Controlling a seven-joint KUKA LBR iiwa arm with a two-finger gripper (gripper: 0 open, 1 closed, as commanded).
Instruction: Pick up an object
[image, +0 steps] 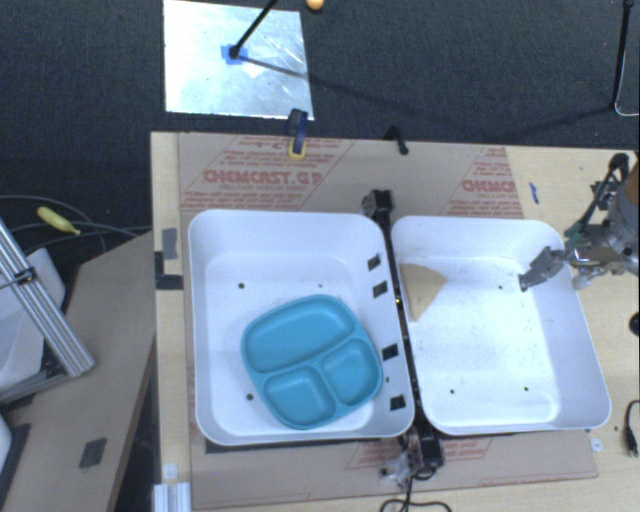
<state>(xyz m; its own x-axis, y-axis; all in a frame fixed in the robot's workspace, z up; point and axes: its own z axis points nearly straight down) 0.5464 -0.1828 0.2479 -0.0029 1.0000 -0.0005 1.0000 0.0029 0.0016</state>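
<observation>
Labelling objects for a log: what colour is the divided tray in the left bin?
Light blue tray, seen in the camera view.

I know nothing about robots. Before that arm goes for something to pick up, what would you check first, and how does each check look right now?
1. Something to pick: ok. A blue divided tray lies in the left bin.
2. Tray free of clutter: ok. Nothing rests on it or against it.
3. Tool near the tray: not ok. It hangs over the right bin, near its far right corner.
4. Tool carrying nothing: cannot tell; it is too small to judge.
5. Other candidates: a tan wedge-shaped piece lies in the right bin by the divider; what it is, cannot tell.
</observation>
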